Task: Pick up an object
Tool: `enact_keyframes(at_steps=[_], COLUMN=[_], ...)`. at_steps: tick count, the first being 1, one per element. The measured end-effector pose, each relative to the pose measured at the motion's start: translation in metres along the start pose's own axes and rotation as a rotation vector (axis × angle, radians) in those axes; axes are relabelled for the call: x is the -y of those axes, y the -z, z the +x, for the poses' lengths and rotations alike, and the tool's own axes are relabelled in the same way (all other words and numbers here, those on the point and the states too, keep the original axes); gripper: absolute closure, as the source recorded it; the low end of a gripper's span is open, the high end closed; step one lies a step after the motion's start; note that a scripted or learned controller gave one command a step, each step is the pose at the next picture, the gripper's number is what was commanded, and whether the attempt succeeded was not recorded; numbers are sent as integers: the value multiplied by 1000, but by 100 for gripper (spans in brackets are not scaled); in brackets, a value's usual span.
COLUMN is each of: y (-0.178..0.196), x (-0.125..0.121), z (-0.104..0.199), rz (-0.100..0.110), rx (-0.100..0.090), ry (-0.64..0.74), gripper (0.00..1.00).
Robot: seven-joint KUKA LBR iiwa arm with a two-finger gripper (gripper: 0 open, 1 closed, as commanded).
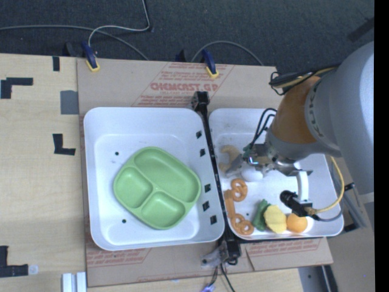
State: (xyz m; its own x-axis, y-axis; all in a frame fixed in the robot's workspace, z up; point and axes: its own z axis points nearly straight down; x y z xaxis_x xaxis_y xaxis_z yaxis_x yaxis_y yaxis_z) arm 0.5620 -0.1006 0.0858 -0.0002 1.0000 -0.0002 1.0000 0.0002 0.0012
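The arm comes in from the right and bends down into the right bin (331,227). Its gripper (252,165) is low over the bin's left middle, beside a tan piece (227,156) and just above a small white thing (253,176). Below it lie two orange pretzels, one (237,190) near the gripper and one (242,224) by the front wall. At the front of the bin sit a yellow and green item (272,218) and an orange item (296,223). The wrist hides what is under the gripper.
The left bin (97,126) holds a green divided plate (157,187). A black divider (208,163) runs between the bins. Cables (298,208) hang from the wrist over the right bin. Clamps and cardboard edge the back.
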Motion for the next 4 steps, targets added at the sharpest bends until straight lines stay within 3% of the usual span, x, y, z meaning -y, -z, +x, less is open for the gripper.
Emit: enact_keyframes(at_steps=[1, 3, 4], y=[0, -1, -1], x=[-19, -86, -107], z=[6, 5, -7], rz=[0, -1, 0], rx=[1, 1, 1], ry=[0, 1, 2], gripper=[0, 0, 0])
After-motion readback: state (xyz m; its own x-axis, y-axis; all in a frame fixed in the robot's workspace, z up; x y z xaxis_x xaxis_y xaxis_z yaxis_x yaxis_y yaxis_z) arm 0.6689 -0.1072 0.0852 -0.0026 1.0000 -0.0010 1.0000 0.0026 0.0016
